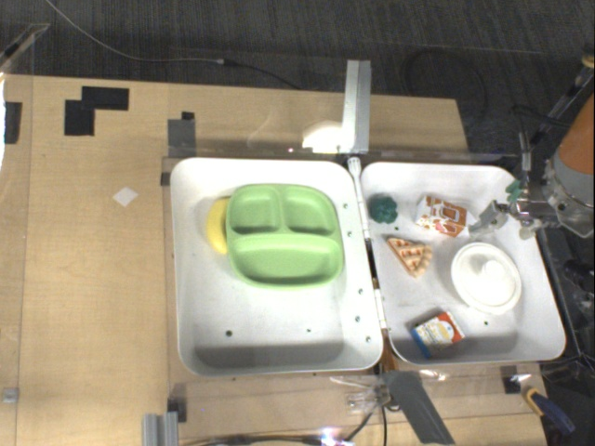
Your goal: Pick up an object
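The right bin (pixel 535 337) holds several small objects. A dark teal lump (pixel 382 209) lies near its left wall. Beside it are a red and white snack packet (pixel 441 216) and a waffle-like wedge (pixel 410 255). A white bowl (pixel 485 275) sits at the right, and a small blue and orange carton (pixel 436 332) lies near the front wall. My gripper (pixel 503 214) hangs over the bin's right side, just above and right of the white bowl, apart from the snack packet. Nothing shows in its grasp.
The left bin (pixel 270 342) holds a green divided plate (pixel 282 233) with a yellow object (pixel 216 226) poking out from under its left edge. A metal post (pixel 357 105) stands behind the divider between the bins. The grey arm (pixel 572 170) enters from the right.
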### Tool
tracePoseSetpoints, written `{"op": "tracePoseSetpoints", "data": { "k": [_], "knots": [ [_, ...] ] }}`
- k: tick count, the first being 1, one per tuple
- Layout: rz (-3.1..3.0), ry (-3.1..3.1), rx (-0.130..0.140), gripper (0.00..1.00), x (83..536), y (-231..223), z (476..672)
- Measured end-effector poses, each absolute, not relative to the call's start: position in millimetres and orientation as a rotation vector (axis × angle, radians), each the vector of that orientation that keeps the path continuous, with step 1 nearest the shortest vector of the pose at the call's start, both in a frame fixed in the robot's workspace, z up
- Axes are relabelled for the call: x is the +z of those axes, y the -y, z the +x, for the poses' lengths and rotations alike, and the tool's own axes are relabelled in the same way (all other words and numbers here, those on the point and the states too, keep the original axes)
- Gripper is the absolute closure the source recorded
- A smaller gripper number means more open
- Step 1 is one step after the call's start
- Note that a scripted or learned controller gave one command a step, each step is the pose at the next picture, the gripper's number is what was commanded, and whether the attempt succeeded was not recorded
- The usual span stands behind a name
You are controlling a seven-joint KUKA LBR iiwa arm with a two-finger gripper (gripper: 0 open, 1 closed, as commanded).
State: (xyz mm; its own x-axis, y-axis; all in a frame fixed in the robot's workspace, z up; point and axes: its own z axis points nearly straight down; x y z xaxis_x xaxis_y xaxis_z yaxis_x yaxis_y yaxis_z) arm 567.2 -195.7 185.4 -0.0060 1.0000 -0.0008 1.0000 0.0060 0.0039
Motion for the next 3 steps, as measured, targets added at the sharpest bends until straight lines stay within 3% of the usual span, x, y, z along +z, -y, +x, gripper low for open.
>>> {"op": "tracePoseSetpoints", "data": {
  "k": [1,2,3],
  "knots": [
    [2.213,-2.200,0.022,0.00,119.0,179.1,626.1],
    [2.087,-2.341,0.007,0.00,87.2,124.8,613.0],
    [2.321,-2.109,0.009,0.00,87.4,109.2,611.7]
  ]
}}
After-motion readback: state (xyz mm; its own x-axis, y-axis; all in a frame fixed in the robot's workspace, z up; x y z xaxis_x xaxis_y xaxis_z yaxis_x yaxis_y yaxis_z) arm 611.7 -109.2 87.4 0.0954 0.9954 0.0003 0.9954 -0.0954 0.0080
